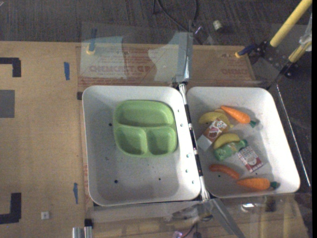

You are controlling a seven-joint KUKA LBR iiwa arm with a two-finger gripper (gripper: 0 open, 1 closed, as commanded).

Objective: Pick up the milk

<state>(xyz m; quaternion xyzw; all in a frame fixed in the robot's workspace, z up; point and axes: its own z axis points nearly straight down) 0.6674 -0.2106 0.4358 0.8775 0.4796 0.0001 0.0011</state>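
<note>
— Where is the milk to be found?

— A white and red milk carton [249, 158] is seen lying flat in the right bin [277, 108], near its middle, just beside a green bottle [228, 150]. A second carton [214, 130], brown-marked, is tucked between two bananas [213, 117]; which of the two is meant cannot be settled with certainty, though the whiter one is judged the likelier.

— Why are the things strewn so?

— They are loosely scattered, it is supposed, so that each may be gripped separately. Carrots [237, 114] are laid toward the bin's edges, and the green tray [145, 127] is kept apart in the left bin [89, 133].

— And the end effector?

— Its state cannot be told. Nothing is judged to be lifted yet; the carton's free right side is thought to offer the cleaner approach.
</note>
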